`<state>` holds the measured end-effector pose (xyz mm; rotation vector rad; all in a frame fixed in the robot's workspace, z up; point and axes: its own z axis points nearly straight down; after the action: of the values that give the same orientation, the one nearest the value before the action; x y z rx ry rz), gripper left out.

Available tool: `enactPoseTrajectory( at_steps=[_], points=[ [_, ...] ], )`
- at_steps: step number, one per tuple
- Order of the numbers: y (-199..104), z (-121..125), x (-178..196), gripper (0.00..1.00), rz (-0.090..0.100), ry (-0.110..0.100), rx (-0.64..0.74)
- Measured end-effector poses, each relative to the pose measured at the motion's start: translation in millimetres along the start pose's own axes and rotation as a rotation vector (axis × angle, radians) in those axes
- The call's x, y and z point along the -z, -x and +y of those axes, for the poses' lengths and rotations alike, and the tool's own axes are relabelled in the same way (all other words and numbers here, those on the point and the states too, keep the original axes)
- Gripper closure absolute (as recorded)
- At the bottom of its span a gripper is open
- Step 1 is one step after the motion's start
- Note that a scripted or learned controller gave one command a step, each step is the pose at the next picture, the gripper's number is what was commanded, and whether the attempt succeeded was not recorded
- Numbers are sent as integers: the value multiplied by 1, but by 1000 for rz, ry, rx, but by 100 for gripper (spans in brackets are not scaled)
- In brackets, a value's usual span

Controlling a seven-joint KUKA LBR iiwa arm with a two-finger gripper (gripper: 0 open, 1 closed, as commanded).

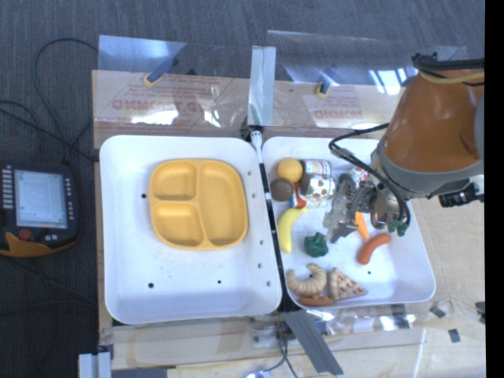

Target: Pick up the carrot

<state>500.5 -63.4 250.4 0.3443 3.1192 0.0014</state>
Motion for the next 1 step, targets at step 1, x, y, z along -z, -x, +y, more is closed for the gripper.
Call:
enactPoseTrajectory(
  at_steps=[1],
  points=[
    [86, 44, 1, 100, 2, -1, 143]
  ],
)
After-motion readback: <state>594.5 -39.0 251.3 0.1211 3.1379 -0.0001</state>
